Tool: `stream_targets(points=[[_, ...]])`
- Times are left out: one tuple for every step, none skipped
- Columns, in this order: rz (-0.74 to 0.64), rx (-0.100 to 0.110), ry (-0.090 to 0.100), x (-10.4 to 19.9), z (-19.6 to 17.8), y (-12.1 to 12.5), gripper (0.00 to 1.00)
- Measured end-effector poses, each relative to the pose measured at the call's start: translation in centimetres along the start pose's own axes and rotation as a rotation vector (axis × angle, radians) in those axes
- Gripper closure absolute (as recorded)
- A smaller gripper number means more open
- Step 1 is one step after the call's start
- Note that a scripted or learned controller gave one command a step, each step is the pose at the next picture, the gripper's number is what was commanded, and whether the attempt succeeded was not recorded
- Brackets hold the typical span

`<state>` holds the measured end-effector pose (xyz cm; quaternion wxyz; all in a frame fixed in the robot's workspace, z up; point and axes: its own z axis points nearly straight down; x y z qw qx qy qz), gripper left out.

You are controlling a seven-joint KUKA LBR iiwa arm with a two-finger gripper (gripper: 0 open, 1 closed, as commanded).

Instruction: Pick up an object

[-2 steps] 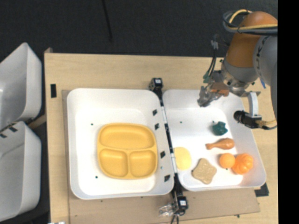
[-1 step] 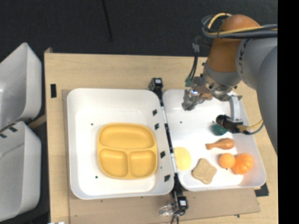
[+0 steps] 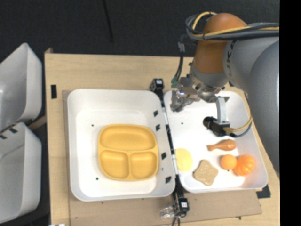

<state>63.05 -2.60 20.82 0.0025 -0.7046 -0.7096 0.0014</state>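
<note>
toast (image 3: 205, 172) front R bin (image 3: 195, 126) | drumstick (image 3: 222, 146) axis L-R, bone end L | gripper (image 3: 178, 102) open/shut can't tell

Arm (image 3: 254, 65) cut off at the right, base out of shot. Wrist and gripper (image 3: 178, 102) hide part of the far rim of the right bin (image 3: 193, 131); gripper is just a blurred grey lump. Two white shapes (image 3: 14, 79) cut off by the left edge, can't tell what they are. Small black bits (image 3: 159, 126) along the seam with the left bin (image 3: 80, 112): too small to identify. Shiny thing (image 3: 170, 212) at the near edge of the bench (image 3: 57, 140), unclear. Pale yellow disc (image 3: 183, 159): no detail, can't name it.
</note>
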Motion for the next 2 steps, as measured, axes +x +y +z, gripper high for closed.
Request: stream_targets(points=[[-0.001,-0.003,0.000,5.8,-0.9,1.0,1.00],[0.000,-0.002,-0.001,10.4,-1.7,0.4,1.00]])
